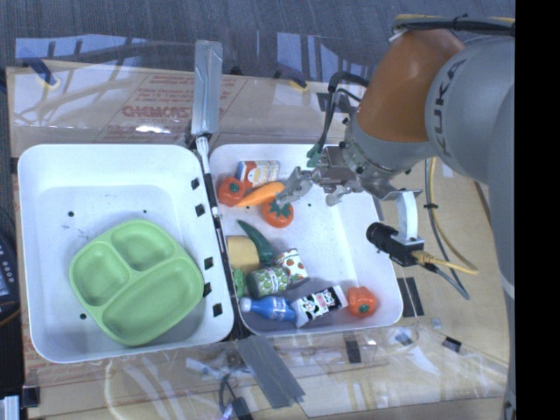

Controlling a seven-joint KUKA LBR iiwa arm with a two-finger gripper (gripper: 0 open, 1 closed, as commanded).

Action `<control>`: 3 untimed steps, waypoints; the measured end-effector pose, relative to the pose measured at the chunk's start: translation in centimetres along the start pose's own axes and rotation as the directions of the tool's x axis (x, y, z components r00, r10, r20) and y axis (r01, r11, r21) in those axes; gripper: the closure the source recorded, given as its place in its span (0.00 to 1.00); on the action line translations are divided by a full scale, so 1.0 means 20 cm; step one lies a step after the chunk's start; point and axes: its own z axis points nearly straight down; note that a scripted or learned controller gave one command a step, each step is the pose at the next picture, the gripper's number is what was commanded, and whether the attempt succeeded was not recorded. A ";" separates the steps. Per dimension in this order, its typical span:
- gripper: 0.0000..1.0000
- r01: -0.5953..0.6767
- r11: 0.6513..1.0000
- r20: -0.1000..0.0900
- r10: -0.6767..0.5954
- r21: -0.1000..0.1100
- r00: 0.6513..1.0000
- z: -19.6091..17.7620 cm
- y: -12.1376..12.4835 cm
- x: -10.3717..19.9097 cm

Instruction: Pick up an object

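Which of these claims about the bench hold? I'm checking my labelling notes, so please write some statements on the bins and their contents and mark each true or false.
1. The green tray lies in the left bin. True.
2. The carrot lies in the left bin. False: it lies in the right bin, near its far end.
3. The blue bottle lies at the right bin's near edge. True.
4. The hand hangs over the left bin. False: it is over the right bin, by the carrot.
5. The tray has three compartments. True.
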 end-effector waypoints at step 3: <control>1.00 -0.224 0.975 -0.001 0.224 -0.004 0.975 0.30 0.16 0.36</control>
